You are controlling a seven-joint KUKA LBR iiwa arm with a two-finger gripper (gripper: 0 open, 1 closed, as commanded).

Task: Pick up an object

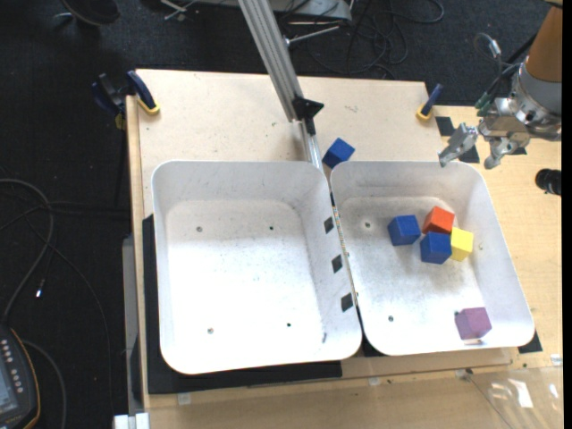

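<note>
In the right bin (500, 239) lie a blue cube (404, 230), an orange cube (439, 219), a second blue cube (435, 247) and a yellow cube (461, 243), clustered near the middle. A purple cube (473, 323) sits alone near the bin's front right corner. My gripper (477, 150) hangs above the bin's back right rim, open, with nothing between its fingers. It is well above and behind the cluster.
The left bin (170, 239) stands beside the right one. A blue block (338, 153) rests on the bench behind the bins, next to a slanted metal pole (273, 52). Clamps sit at the bench's back corners.
</note>
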